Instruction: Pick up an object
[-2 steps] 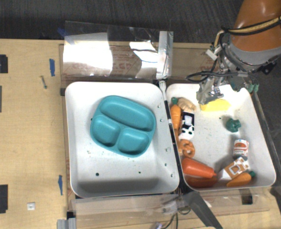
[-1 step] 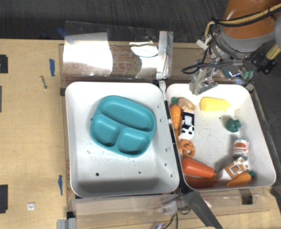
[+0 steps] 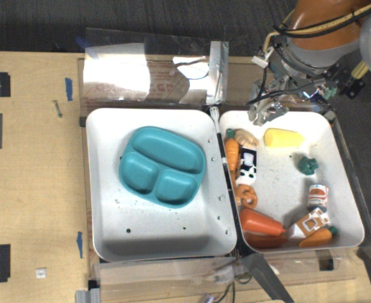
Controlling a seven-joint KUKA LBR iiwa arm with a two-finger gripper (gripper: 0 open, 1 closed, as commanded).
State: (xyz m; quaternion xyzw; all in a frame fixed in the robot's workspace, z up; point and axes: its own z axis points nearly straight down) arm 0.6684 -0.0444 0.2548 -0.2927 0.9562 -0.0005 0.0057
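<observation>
arm (image 3: pixel 327 17) hunched over right bin's (image 3: pixel 346 188) far edge, gripper (image 3: pixel 269 111) state hard to tell, one teal tray (image 3: pixel 163 166), three carrots-ish

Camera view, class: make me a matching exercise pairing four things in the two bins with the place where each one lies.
Things:
1. teal divided plate
2. yellow block
3. small green toy
4. large orange carrot

Places:
A. near the right bin's right wall, below the yellow block
B. left bin, about its middle
C. right bin, near corner by the divider
D. right bin, far end, just below the gripper

Pairs: 1-B, 2-D, 3-A, 4-C
</observation>
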